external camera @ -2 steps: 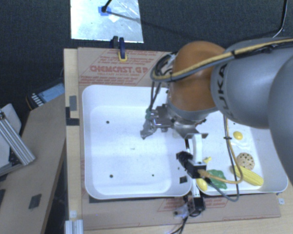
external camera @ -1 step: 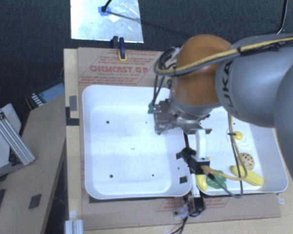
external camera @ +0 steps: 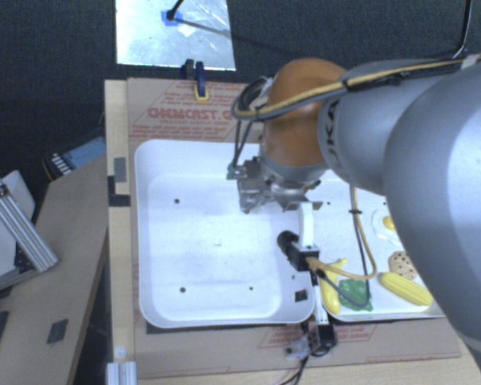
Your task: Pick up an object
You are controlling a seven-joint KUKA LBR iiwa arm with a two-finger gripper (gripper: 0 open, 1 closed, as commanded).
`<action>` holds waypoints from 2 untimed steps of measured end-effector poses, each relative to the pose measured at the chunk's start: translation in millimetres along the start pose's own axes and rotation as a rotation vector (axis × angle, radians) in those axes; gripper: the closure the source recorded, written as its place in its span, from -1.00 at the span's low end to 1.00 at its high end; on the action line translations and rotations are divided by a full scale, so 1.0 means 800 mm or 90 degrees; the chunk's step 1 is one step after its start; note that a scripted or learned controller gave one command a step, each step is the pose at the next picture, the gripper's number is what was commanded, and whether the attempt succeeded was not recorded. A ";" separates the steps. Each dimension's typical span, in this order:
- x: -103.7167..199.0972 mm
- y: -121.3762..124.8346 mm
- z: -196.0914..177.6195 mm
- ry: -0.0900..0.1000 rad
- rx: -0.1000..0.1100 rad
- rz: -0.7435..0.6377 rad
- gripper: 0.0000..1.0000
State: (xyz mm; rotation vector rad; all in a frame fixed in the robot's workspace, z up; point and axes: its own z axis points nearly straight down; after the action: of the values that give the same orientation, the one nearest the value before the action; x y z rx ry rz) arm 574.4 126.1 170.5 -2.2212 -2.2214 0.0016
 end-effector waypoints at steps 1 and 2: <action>0.051 0.109 0.113 0.001 -0.003 -0.004 1.00; 0.123 0.118 0.106 0.003 -0.003 -0.006 1.00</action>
State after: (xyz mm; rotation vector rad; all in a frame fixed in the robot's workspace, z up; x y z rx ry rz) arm 668.9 224.8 85.8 -2.2121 -2.2318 -0.0087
